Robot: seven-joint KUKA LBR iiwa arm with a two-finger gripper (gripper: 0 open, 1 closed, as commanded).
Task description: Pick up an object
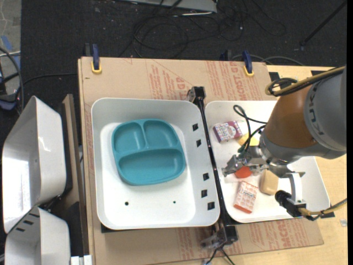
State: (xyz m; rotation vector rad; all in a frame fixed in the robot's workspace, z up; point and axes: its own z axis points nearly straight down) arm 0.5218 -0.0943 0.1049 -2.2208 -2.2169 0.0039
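The gripper [238, 167] sits low in the right bin [309, 203], right at a small red-orange thing [243, 173]. I cannot tell if it has it. A red and white pack [246, 196] lies just below the red thing, and a tan block [268, 182] just beside it. To do this well, close slowly on one thing only, then lift straight up.

Looks like a robotics lab or test bench. At centre, a cardboard sheet [165, 76] clamped to a bench by yellow clips [96, 65], with two white bins [105, 148] set side by side on it. At 12 o'clock, loose black cables [165, 21] across dark carpet. At 3 o'clock, a grey and orange industrial arm [309, 120].
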